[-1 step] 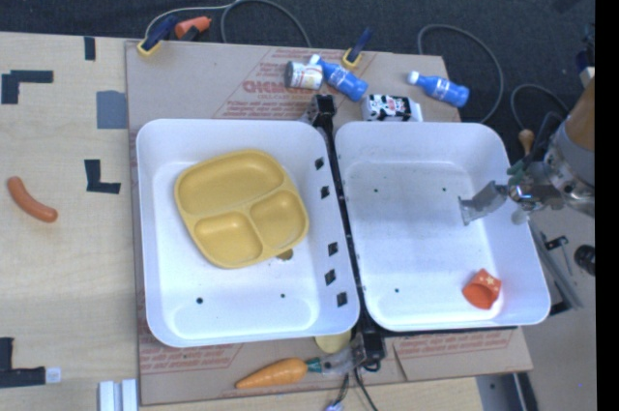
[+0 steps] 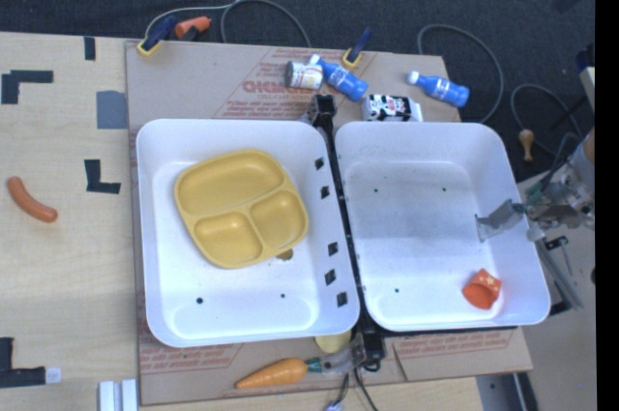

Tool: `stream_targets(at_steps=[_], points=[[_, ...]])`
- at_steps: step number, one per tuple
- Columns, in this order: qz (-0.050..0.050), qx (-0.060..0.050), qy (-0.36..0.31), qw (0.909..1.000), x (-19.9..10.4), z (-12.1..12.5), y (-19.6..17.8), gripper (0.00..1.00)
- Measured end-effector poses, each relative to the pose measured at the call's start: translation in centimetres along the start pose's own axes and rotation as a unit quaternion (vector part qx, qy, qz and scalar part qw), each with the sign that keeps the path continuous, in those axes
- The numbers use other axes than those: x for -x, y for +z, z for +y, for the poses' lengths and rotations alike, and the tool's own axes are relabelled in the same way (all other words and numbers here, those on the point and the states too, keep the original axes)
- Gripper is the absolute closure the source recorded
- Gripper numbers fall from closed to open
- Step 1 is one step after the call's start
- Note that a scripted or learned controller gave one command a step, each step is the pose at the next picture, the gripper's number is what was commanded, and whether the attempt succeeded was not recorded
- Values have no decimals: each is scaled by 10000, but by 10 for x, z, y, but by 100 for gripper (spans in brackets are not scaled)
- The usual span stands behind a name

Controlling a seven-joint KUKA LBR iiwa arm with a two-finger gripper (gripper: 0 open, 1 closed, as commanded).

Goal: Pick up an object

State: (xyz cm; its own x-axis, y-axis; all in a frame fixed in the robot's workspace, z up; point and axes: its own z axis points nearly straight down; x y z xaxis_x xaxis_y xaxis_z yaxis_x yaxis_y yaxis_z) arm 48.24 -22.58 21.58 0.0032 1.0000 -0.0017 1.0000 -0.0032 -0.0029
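Note:
A small orange-red object (image 2: 482, 289) lies in the near right corner of the right bin (image 2: 416, 206). A yellow divided plate (image 2: 242, 208) rests in the left bin (image 2: 232, 308), with a small dark thing peeking out from under its near edge. My gripper (image 2: 495, 220) reaches in over the right bin's right rim, above and slightly behind the orange-red object and apart from it. Nothing is seen held in it. The arm itself is mostly cut off at the right edge.
Behind the bins lie two blue bottles (image 2: 344, 79) (image 2: 440, 89), a small white can (image 2: 305, 73) and a black-and-white pack (image 2: 392, 108). A toy carrot (image 2: 273, 373) sits in front of the bins. A sausage (image 2: 32, 200) lies far left on the bench.

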Motion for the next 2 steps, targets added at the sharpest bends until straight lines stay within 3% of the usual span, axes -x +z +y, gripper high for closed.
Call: stream_targets(at_steps=[1,2], points=[[-6,35,-37,10000,-84,2,134,0],[-6,39,-33,10000,-104,61,129,0]])
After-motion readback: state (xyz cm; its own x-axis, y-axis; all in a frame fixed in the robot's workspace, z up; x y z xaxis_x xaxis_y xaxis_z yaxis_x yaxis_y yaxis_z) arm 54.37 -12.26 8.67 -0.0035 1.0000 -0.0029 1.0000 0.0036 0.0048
